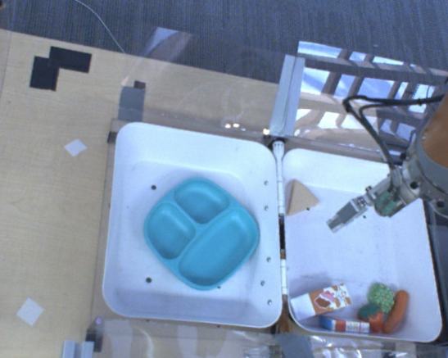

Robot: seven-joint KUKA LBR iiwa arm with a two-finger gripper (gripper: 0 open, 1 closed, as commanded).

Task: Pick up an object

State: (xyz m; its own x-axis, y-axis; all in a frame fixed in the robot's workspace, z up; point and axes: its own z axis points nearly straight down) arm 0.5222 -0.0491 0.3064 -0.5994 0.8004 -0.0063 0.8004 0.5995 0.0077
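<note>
Lower right of the frame, along the near wall of the right bin point(434, 270): a small red-and-white carton point(330, 298), a tube-shaped item point(344, 324), a green broccoli piece point(381, 298) and an orange-red sausage-shaped piece point(396, 312), clustered together. Upper left corner of this bin: a tan wedge point(301, 197). The gripper point(340, 222) hangs over the bin's centre, nothing between its fingers; whether they are spread cannot be determined. Left bin point(130, 202): a blue compartment plate point(201, 232), centred.
</note>
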